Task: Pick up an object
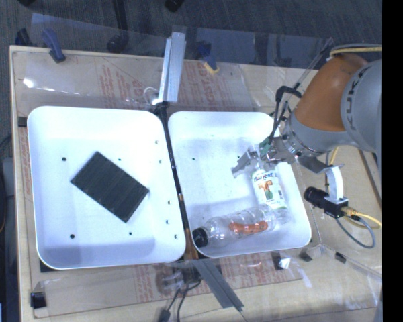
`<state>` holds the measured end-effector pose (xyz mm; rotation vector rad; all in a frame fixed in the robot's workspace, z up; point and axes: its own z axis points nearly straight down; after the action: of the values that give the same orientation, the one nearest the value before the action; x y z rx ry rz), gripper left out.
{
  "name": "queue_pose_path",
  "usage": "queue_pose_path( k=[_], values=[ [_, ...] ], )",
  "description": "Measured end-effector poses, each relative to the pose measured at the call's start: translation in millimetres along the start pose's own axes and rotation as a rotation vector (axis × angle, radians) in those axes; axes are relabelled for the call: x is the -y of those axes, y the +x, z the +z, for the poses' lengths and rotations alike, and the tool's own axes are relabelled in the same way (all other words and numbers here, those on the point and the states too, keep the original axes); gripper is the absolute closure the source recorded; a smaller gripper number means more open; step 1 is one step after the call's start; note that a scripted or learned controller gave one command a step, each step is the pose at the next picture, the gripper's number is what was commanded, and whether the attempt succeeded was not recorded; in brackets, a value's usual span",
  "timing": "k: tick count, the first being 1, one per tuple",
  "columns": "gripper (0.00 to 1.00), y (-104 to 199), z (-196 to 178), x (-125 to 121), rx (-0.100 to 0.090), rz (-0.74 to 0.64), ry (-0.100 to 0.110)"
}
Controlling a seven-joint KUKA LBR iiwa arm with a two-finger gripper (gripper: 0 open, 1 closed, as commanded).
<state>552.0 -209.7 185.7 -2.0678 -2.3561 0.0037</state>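
My gripper (253,158) is low in the right bin (208,146), near its right wall, and looks open with nothing between its fingers. Just below it in the view, a small white bottle with a green and orange label (269,188) lies lengthwise, its top end close to the gripper. Along the front wall of the same bin, a clear plastic bottle with a black cap (238,225) lies on its side. In the left bin (54,133), a flat black rectangular pad (110,186) lies at an angle.
The two bins meet at a dark divider (174,180). The arm (336,106) comes in over the right bin's right rim. A metal bar (172,66) stands behind the bins. The right bin's left half is bare floor.
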Motion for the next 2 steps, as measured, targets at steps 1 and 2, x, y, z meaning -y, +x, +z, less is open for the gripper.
queue_pose_path(
  k=[1,2],
  values=[
    [0.00,-4,35,-29,0.002,-0.044,-0.002],
    [0.00,-2,14,-17,0.001,-0.087,-0.001]
  ],
)
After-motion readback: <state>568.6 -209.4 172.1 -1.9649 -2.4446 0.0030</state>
